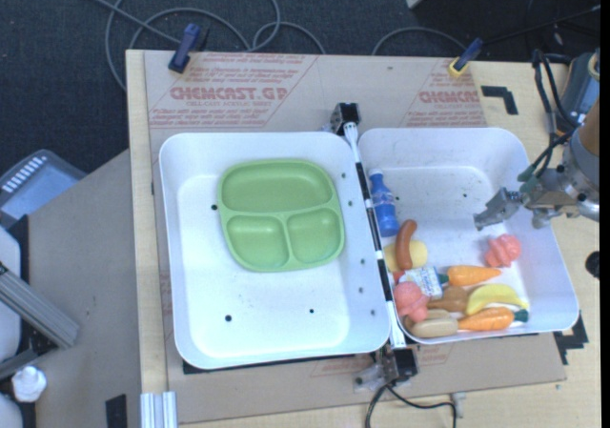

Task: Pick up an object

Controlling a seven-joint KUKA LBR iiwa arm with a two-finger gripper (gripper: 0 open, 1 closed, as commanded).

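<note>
Honestly, the pincer (496, 210) hung over the right bin (457, 152) near the bench's right edge, and I couldn't tell its state. The pink toy (503, 250) lay just below it, slightly apart from the pile; I'd drop straight onto that.

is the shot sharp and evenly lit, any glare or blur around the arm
Camera view: light is soft and even, with faint shadows along the white bins' inner walls; the green tray and toy food are sharp enough to tell apart; the pincer at the right looks a little soft; no strong glare, just bright white plastic.
</note>
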